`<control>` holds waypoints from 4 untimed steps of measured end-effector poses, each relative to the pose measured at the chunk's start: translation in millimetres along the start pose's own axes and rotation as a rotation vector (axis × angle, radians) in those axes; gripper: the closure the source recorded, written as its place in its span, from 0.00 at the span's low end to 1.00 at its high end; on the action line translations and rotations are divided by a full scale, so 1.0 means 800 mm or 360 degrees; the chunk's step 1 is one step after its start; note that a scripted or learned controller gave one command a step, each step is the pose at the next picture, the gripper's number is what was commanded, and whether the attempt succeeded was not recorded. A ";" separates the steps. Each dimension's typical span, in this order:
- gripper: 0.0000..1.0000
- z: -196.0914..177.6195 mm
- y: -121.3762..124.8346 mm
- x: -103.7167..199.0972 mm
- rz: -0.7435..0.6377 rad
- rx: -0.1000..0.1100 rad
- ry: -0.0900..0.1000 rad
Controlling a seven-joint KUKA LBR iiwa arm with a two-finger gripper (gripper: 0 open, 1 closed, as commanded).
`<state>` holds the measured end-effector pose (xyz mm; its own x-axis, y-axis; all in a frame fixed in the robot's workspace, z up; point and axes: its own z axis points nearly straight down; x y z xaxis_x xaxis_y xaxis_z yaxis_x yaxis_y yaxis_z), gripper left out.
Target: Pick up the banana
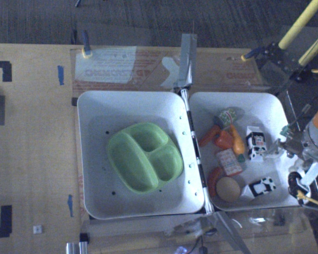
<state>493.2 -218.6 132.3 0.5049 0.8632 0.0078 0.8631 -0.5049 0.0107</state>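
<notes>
"Progress on the pick, from the camera view?"

"None that shows. No toy is lifted: all of them lie in the right bin (pixel 278 107), and the left bin (pixel 90 110) carries a green divided plate (pixel 144 156). Reaching, closing and lifting are all left to do, I judge."

"Where is the banana?"

"As far as I can judge, the banana (pixel 237 141) is the slim yellow-orange piece lying flat in the upper middle of the right bin. It touches a red toy (pixel 222 139) on its left, and a cow-patterned carton (pixel 255 144) stands just beside it on its right. It is too small to be sure it is not some other toy food."

"And the gripper?"

"The gripper (pixel 294 150) hangs over the right bin's right-hand edge, apart from the banana, with the carton between the two. Whether it is spread or closed I cannot tell. It would need to come left, past the carton, and down."
</notes>
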 end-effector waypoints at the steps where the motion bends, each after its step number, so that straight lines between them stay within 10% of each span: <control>1: 0.00 -0.042 -0.055 0.075 0.0707 0.0018 -0.0018; 2: 0.00 0.028 -0.038 0.111 0.0938 -0.0013 -0.0002; 3: 0.00 0.019 -0.061 0.071 0.1112 0.0013 -0.0014; 4: 0.00 -0.064 -0.130 0.189 0.1132 0.0018 -0.0021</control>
<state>478.9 -35.6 183.7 0.9460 0.3241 -0.0030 0.3241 -0.9460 -0.0030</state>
